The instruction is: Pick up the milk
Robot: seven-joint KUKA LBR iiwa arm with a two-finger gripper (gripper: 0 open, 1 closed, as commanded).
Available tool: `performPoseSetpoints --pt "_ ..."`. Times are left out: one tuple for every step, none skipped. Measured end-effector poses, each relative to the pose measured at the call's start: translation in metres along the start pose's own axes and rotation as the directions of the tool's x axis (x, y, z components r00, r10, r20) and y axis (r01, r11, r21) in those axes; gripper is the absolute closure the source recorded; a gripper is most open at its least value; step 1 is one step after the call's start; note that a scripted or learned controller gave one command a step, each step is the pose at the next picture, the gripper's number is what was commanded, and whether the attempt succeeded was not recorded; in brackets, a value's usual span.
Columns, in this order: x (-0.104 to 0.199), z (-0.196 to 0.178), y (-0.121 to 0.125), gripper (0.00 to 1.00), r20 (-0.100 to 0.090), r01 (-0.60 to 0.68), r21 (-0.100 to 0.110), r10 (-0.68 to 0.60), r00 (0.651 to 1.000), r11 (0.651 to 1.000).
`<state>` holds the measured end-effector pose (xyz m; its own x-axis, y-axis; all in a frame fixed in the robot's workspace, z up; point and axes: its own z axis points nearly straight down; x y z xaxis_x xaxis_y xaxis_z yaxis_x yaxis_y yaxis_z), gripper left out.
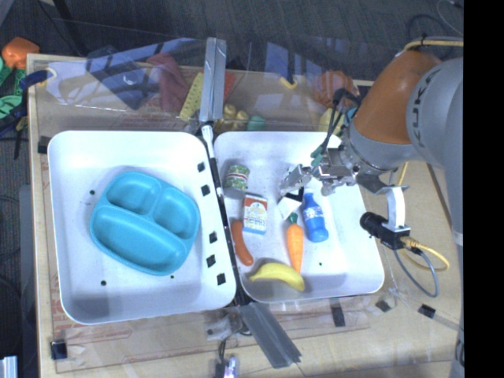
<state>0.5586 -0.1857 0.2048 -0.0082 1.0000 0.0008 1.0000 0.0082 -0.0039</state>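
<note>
The milk carton (254, 213) lies centre-frame in the right bin (358, 270), while the claw (303, 181), its opening not discernible, hangs just above the blue bottle (315, 219), which could be seized by mistake.

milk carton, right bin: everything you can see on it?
The milk carton is a small box, white with an orange-red top section and a bluish patch lower on its face; print too small to read. It looks like cardboard or plastic and lies flat on the right bin floor, left of centre. The green can sits just above it, the sausage at its lower left.
</note>
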Motion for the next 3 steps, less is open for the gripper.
performPoseSetpoints --pt "-0.025 0.096 0.033 0.00 0.005 0.174 -0.007 -0.174 0.985 0.985" --pt "-0.025 0.112 0.098 0.00 0.002 0.183 -0.003 -0.183 0.983 0.983" --pt "-0.023 0.101 0.099 1.00 0.002 0.191 -0.003 -0.191 0.982 0.982"
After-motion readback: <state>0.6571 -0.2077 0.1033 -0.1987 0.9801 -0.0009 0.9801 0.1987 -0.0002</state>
